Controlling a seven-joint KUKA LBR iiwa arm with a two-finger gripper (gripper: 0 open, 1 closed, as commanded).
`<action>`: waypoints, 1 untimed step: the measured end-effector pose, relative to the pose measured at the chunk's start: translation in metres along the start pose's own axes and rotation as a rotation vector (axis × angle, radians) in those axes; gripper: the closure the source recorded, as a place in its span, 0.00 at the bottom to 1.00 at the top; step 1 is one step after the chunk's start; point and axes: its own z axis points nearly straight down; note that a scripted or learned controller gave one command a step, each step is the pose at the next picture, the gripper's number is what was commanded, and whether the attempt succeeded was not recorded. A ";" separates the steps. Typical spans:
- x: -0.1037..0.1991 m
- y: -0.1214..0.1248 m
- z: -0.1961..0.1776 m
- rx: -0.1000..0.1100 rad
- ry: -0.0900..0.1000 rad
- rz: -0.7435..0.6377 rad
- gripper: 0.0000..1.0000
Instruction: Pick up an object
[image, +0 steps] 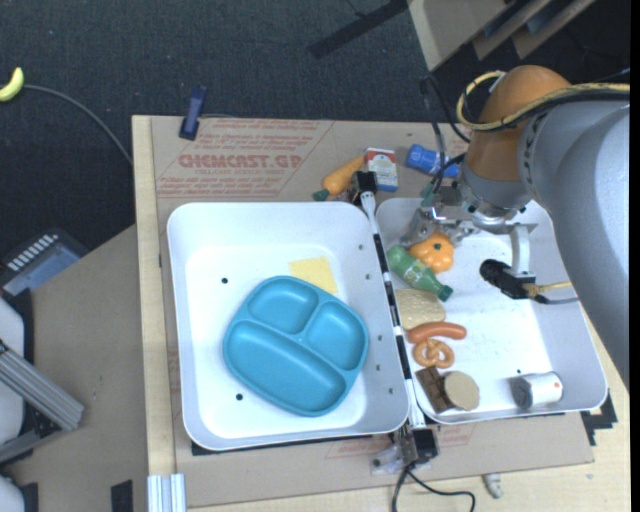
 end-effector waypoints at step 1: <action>0.050 -0.071 -0.101 -0.003 0.000 -0.001 1.00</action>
